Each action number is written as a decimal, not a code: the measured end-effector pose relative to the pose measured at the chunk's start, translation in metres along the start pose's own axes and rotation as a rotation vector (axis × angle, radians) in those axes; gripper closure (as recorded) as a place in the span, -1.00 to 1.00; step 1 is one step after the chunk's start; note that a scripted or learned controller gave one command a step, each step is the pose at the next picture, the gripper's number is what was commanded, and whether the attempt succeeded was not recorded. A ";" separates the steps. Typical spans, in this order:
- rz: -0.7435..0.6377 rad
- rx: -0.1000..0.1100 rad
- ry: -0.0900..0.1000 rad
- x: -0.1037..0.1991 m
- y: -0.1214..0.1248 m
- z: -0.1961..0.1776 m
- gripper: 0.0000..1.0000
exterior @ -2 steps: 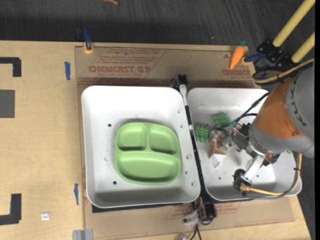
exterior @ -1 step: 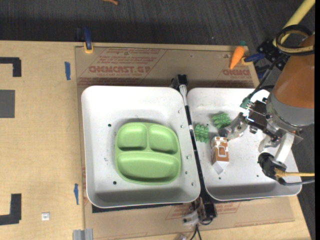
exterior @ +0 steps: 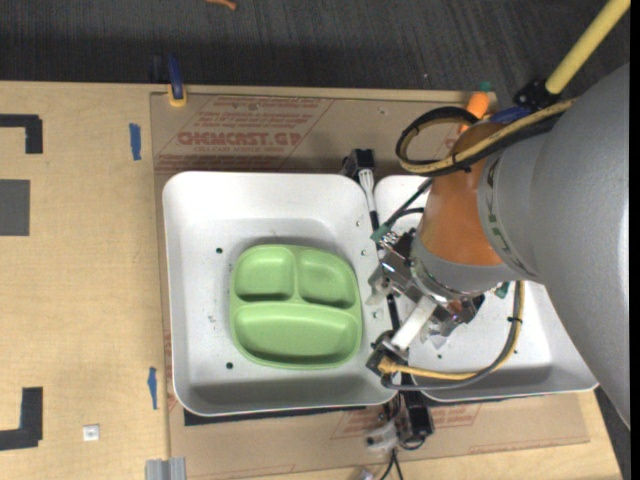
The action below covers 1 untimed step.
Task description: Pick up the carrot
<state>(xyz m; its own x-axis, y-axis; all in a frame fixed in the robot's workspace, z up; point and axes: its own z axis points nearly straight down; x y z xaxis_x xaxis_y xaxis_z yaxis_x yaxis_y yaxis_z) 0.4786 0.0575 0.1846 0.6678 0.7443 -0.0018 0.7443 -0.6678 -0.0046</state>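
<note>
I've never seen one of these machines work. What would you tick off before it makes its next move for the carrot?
1. Carrot found: cannot tell. A small orange thing peeks out past the far edge of the right bin, but too little of it shows to name it.
2. Arm over the right bin: ok.
3. Clear sight of that bin's floor: not ok, the arm covers most of it.
4. Anything already held: cannot tell, the arm's bulk hides what is under the wrist.
5. Green plate out of the way: ok, it lies in the left bin, apart from the arm.
</note>
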 end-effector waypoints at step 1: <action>0.000 0.000 0.000 0.000 0.000 0.000 -1.00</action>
<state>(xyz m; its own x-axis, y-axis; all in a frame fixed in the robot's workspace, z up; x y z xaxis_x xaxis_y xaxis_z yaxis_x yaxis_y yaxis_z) 0.4787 0.0573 0.1847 0.6679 0.7443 -0.0018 0.7443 -0.6679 -0.0044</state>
